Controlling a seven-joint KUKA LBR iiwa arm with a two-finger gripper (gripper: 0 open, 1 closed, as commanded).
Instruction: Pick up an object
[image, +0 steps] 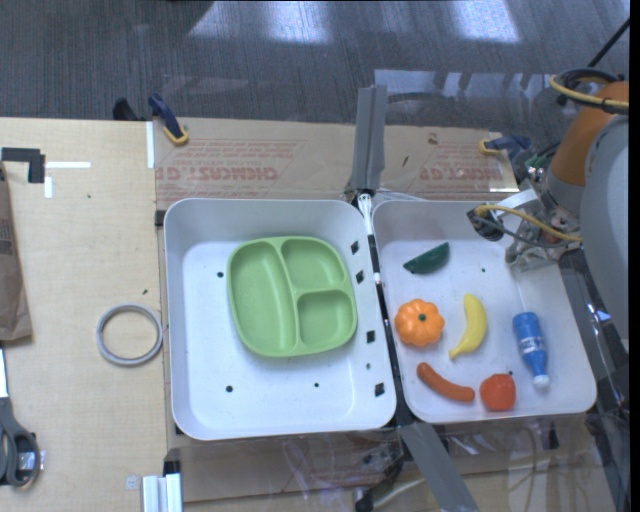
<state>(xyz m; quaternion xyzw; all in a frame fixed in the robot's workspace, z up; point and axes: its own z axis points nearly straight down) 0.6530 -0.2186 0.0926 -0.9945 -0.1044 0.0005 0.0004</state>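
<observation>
The right bin (560, 300) holds several small objects: a dark green wedge (427, 258), an orange pumpkin (419, 322), a yellow banana (470, 325), a blue bottle (530, 345), a reddish sausage (445, 383) and a red tomato (498, 392). My gripper (525, 243) hangs over the bin's far right corner, amid cables. It sits above and to the right of the green wedge and is apart from every object. Nothing shows in its grasp. The grey arm (605, 190) with its orange band enters from the right.
The left bin (200, 390) holds a green divided plate (293, 295). A grey post (368, 140) stands between the bins at the back. On the bench to the left lie a tape ring (130, 333), scissors (15, 455) and a brown bag (12, 270).
</observation>
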